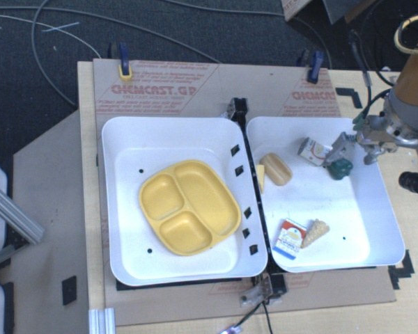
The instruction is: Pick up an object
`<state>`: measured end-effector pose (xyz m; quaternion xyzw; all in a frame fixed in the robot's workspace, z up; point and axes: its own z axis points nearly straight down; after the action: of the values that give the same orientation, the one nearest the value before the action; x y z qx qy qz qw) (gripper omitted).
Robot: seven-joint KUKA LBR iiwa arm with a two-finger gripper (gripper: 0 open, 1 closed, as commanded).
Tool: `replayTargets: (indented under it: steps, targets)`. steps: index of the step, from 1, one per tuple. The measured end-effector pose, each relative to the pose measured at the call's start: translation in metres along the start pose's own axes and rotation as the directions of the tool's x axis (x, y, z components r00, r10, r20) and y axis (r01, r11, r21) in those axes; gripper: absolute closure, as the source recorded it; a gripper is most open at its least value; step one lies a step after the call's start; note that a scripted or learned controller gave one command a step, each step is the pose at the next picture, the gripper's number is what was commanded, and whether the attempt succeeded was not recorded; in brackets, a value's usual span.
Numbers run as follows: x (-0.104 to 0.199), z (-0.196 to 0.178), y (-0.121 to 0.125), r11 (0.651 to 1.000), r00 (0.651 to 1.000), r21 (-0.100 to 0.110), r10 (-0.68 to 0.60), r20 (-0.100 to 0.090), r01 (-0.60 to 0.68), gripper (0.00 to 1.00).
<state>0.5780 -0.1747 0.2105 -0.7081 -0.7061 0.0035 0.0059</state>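
Teal and small, the rounded object [340, 168] sat near the far right corner of the right bin [376, 207], and the end effector [355, 148] hung right over it with its fingers spread wide, one on either side above the piece, gripping nothing. Just beside it lay a grey-and-white packet [313, 151], with a tan bread-like roll [276, 169] further left by the divider, and a red, white and blue carton [290, 239] touching a beige wedge [316, 231] at the near edge. Over in the left bin [125, 186] rested a yellow three-compartment tray [189, 206] on the bench [97, 103].
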Motion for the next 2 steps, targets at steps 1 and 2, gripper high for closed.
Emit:
replayTargets:
  steps: [1,2]
  targets:
    - [0.000,-0.007,0.003,1.000,1.000,-0.013,-0.003,0.003,0.003,0.00]
    - [-0.006,0.039,0.007,1.000,1.000,-0.008,-0.002,0.002,0.002,0.00]
